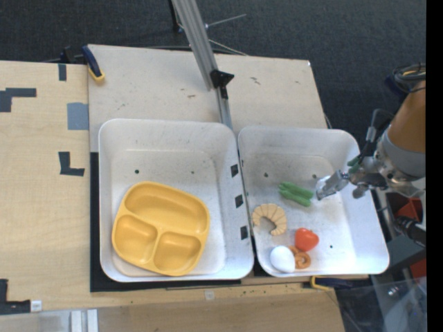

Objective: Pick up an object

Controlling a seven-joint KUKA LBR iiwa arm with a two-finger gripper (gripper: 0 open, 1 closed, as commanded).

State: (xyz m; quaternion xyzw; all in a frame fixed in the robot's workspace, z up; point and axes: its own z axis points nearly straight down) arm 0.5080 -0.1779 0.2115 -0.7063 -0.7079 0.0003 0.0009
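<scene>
The likeliest target is the green object (296, 193), a flat elongated piece lying at a slant in the middle of the right bin (360, 244), toward the right centre of the frame. The gripper (325, 189) sits just beside its right end, low over the bin floor.

From here the risk, as I judge it, is a miss or a glancing contact. The green object lies flat and thin, so the fingers could close above it or nudge it sideways toward the croissant-shaped piece (270, 218) below and left of it. If it slides, the grasp closes on nothing.

As for the fingers, I cannot tell whether they are spread or pressed together; the metal tip is small and seen at an angle. Nothing is visibly pinched between them, and whether they touch the green object is also unclear.

Further down the same bin lie a red object (306, 239), a small orange piece (302, 258) and a white egg-like object (282, 258). The left bin (166, 140) holds a yellow divided plate (160, 227).
</scene>
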